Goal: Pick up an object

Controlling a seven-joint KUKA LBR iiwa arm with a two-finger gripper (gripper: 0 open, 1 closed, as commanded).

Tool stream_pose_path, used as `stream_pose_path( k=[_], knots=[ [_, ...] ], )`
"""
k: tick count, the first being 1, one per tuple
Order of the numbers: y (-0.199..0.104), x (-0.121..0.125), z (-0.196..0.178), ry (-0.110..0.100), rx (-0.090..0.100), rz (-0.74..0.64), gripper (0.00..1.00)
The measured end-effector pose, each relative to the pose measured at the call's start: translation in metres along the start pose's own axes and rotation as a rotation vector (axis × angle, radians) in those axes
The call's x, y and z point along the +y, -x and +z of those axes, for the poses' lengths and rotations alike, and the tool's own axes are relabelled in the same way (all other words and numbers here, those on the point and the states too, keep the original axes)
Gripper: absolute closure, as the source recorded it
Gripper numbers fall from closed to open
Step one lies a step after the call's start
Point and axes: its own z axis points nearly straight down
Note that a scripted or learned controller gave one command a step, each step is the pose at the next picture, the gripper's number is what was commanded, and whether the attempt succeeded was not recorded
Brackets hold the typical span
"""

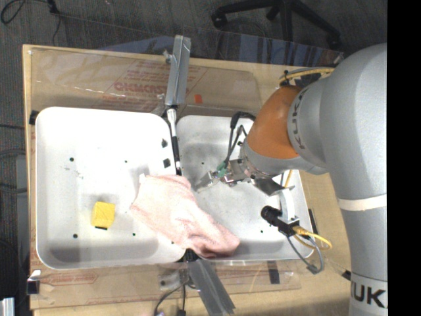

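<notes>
Over the right bin point(263, 239), pincer point(214, 176) low, open or closed not discernible. Pink cloth point(181, 212) just beside it, draped across the divider. Yellow block point(103, 214) well apart, left bin point(59, 143).

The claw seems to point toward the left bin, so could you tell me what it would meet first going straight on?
Probably the pink cloth draped over the divider, just beyond the claw; depth is unclear.

Shallow white plastic bins point(66, 127): two, side by side
Small yellow block point(103, 214): one, in the left bin
Soft pink cloth point(181, 214): one, lying over the wall between both bins
</notes>
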Motion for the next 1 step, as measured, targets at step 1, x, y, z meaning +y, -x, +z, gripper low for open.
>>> stream_pose_path(
  k=[1],
  knots=[
    [-0.0004, 0.0007, -0.0091, -0.001, 0.0, -0.005, 1.0]
  ],
)
